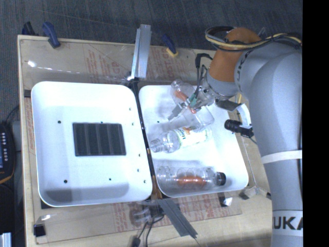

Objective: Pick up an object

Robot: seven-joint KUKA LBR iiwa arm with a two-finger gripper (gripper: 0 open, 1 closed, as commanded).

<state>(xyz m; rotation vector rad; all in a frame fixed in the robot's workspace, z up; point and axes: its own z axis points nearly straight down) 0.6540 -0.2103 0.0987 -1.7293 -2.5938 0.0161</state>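
The right bin [237, 158] holds several clear plastic bottles. One with an orange mark [179, 92] lies at the bin's far end. Another with a white and green label [181, 138] lies across the middle. A third with a black cap and orange contents [191, 178] lies along the near wall. My gripper [188, 105] reaches in from the right and sits low over the far end, right at the orange-marked bottle and a clear piece [202, 118] beside it. The clear plastic and glare hide whether anything is held.
The left bin [51, 102] has a dark ribbed rectangle [99, 139] on its floor. A metal post [140, 50] stands at the far edge between the bins. Blue clamps [50, 34] hold the bench board. The grey arm [272, 102] covers the right side.
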